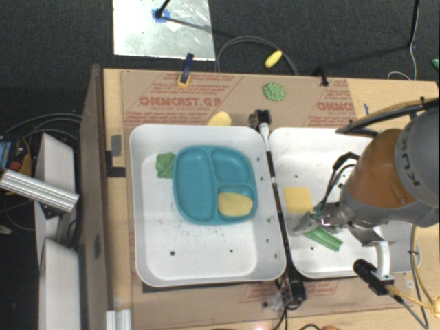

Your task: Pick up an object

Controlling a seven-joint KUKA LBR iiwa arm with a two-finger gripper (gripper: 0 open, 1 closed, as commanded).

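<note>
Two white bins sit side by side on a cardboard-topped table (206,95), seen from above, with a grey and orange robot arm (392,177) reaching into the right one.

Left bin (148,253) holds a teal divided plate (203,184) carrying a yellow piece (235,203), with a green leaf (165,164) beside it. In the right bin (309,146), the hand (311,223) is low between a yellow square (298,199) and a green stick (324,238); whether its fingers are apart or closed cannot be told. Nothing looks lifted, so the pick seems not yet done.
</note>
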